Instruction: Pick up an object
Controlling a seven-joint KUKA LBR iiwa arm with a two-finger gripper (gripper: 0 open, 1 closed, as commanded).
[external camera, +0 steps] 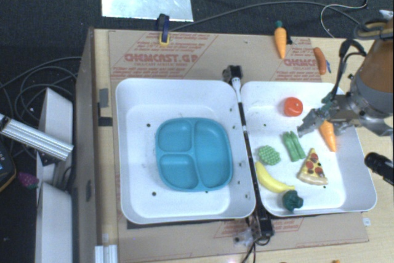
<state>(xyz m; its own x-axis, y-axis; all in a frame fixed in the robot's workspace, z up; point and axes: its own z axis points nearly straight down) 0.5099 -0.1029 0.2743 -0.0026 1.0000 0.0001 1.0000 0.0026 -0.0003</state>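
Observation:
The right bin [351,194] holds a red tomato [293,106], green bean pods [293,146], a green leafy piece [268,154], a yellow banana [271,177], a pizza slice [313,168], a teal piece [292,199] and an orange carrot [329,135]. My gripper [314,126] hangs low over the bin's right half, just right of the tomato and above the pods. The carrot lies directly at the gripper's tip, partly covered by it. I cannot tell if they touch.
The left bin [135,101] carries a blue divided plate [193,153]. On the bench behind the bins lie a second carrot [281,40] and an orange piece [320,60]. A black divider [241,120] runs between the bins. Cables trail at the right.

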